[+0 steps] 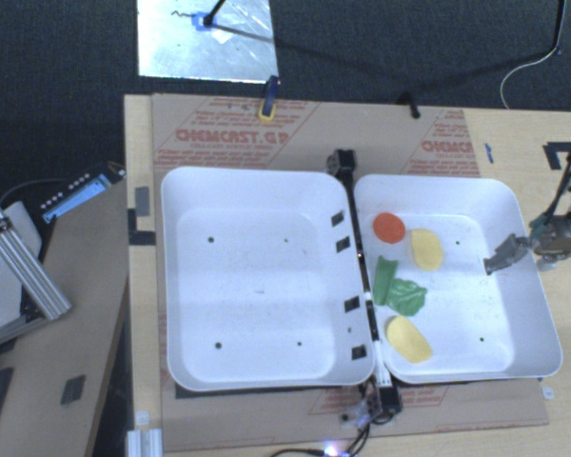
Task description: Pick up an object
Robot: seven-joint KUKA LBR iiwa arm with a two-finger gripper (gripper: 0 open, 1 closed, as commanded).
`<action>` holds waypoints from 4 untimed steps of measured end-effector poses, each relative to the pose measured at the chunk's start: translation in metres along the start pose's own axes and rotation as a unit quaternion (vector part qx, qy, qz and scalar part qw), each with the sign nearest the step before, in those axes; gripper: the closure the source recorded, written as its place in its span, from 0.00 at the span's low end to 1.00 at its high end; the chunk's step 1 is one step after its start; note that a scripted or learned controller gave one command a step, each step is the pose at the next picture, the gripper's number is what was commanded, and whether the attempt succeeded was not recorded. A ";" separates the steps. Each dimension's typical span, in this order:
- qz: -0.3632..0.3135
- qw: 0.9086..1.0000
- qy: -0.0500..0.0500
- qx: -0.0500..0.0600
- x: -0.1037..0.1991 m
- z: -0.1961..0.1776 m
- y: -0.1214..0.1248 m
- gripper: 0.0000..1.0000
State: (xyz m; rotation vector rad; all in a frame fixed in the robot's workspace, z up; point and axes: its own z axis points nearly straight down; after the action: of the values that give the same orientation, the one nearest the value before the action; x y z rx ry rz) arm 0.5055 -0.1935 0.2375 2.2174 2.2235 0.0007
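The right bin (pixel 514 346) holds a few small objects near its left side. A round red-orange piece (pixel 389 227) lies at the top, with a pale yellow lump (pixel 426 249) just right of it. Below them sits a green leafy piece (pixel 398 289), and lower still a yellow oval (pixel 409 339). My gripper (pixel 502 255) pokes in over the right bin's right rim, well to the right of all the objects and apart from them. Nothing shows between its fingers.
The left bin (pixel 257 274) stands beside the right one, with black clips along the shared divider (pixel 362 284). Both rest on a cardboard sheet (pixel 228 127). A shiny metal plate (pixel 205 22) lies at the back left.
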 end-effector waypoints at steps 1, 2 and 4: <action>-0.005 1.000 0.004 0.007 0.099 0.156 0.003 0.00; 0.000 1.000 0.000 -0.001 0.092 0.137 0.006 1.00; -0.004 1.000 0.001 -0.011 0.212 -0.116 0.065 1.00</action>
State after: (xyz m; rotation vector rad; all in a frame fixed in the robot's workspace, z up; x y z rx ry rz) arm 0.5693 0.0193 0.3533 2.1995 2.2230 0.0274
